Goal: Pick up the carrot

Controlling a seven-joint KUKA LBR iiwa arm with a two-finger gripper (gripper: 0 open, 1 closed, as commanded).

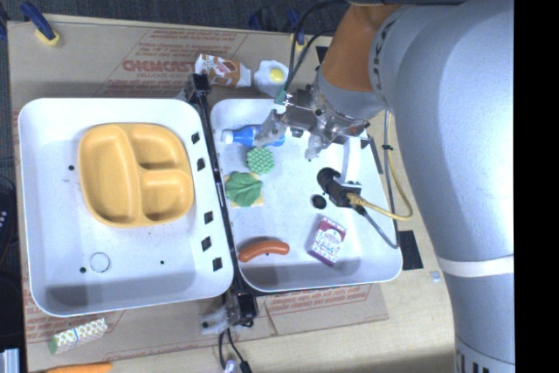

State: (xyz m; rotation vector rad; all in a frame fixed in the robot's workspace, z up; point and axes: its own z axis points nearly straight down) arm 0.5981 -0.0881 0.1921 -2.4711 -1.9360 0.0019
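The carrot (263,250) is seen lying flat near the front edge of the right bin (376,266), well apart from the gripper (295,132), which hangs over the bin's far end beside a blue bottle (242,135). Whether the gripper is spread or closed cannot be told. The carrot is judged light, stiff and smooth, likely to roll; it is best gripped across its middle.

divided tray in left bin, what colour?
Yellow: the divided tray in the left bin, seen in the camera view.
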